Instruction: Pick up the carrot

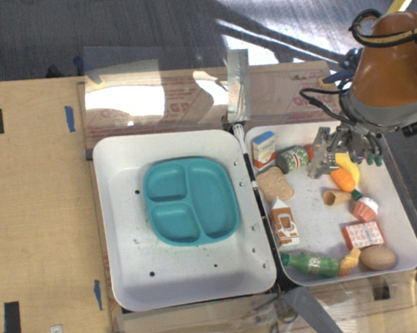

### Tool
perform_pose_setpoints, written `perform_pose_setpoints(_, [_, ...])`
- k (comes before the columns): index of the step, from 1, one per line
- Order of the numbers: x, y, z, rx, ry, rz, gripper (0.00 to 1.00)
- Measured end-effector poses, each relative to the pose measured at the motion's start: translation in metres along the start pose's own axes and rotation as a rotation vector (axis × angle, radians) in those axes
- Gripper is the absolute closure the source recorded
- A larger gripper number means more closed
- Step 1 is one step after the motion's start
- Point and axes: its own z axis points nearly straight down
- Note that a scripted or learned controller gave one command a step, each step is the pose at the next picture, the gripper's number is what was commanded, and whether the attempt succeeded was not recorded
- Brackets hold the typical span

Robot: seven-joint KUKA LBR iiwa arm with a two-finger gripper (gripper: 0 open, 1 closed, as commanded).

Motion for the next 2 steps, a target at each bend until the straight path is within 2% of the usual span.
perform_pose_setpoints(1, [0.059,-0.032,0.086,-0.004,0.018,-0.379,1.00])
perform_pose_setpoints(2, [-0.008,-0.055,-0.107,0.003,-0.002,-0.316,1.00])
